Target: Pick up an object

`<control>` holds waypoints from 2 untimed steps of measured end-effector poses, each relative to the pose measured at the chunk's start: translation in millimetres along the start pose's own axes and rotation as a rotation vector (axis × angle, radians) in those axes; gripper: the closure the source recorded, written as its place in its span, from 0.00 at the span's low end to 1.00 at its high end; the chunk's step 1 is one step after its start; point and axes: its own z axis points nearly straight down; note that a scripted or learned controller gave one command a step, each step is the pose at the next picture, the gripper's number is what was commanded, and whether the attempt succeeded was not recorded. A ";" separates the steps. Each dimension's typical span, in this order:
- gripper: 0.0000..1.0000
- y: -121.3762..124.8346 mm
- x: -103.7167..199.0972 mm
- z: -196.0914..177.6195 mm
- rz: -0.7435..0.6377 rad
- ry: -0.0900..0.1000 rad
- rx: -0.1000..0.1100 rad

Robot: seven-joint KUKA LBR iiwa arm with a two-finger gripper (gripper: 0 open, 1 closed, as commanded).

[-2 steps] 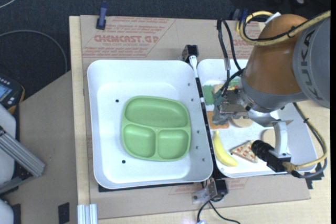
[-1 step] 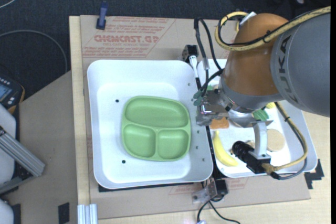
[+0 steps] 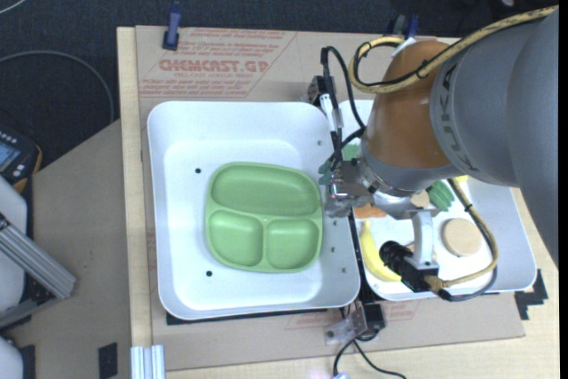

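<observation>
tool point(image 3: 388, 207) over right bin point(image 3: 515, 217), green plate point(image 3: 264, 217) left

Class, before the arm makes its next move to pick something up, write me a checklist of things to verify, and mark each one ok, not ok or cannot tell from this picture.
1. Objects to pick lie in the right bin: ok, a yellow piece, a round tan piece and a green piece show.
2. Arm is over the right bin: ok.
3. Pincer state: cannot tell, the wrist hides it.
4. Something already held: cannot tell.
5. Green divided plate sits flat in the left bin, away from the arm: ok.
</observation>
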 end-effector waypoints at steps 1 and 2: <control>1.00 41.5 41.4 -107.7 -0.008 0.002 -0.021; 1.00 -20.3 118.0 -96.9 -0.009 0.002 -0.001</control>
